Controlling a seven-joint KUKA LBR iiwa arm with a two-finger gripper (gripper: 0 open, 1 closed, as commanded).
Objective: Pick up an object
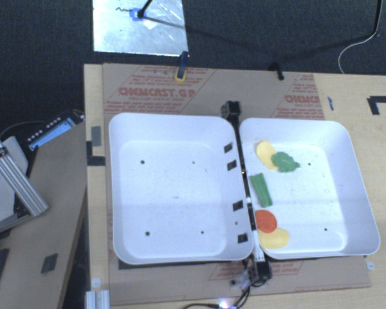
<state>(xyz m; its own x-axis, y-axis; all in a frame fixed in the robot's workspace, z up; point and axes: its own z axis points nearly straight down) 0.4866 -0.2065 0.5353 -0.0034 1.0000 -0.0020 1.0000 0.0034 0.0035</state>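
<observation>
How far the pincer is open, and whether it has hold of anything, cannot be told from this picture. The things to pick from all lie in the right bin [359, 172], gathered along its left side near the seam with the left bin [119, 172]. Farthest back is a pale yellow rounded piece [264, 151], smooth and roughly egg-shaped in outline; touching its right edge is a dark green bushy piece [285, 161] with a lumpy, ragged outline. Just in front of them, apart from both, lies a light green oblong block [261, 189], flat on the bin floor with its long axis running front to back, slightly slanted. Nearer the front edge sits an orange-red round piece [266, 220], and touching its front side is a second yellow piece [275, 238], wider than it is deep, close to the bin's front left corner. A row of small black clips [231, 166] runs down the seam between the two bins. Both bins rest on a brown printed cardboard sheet [154, 89], which carries a small yellow and blue clamp [181, 69] at its back edge. Beyond it, on the dark floor, lies a shiny silver square sheet [139, 18].
</observation>
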